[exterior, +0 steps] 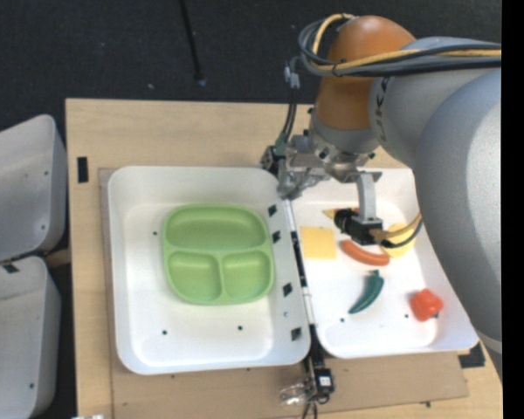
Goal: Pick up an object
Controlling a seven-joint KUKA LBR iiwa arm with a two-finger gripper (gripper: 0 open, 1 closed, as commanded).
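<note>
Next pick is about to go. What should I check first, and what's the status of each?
1. Targets in the right bin: yellow square, orange sausage-shaped piece, green pepper and red piece are all there. Ok.
2. Gripper over a target: it sits at the far end of the divider between the bins, above no object. Not ok.
3. Gripper already holding something: cannot tell.
4. A target with room around it: the red piece lies apart from the rest. Ok.
5. Green plate out of the way: it lies in the left bin. Ok.
</note>
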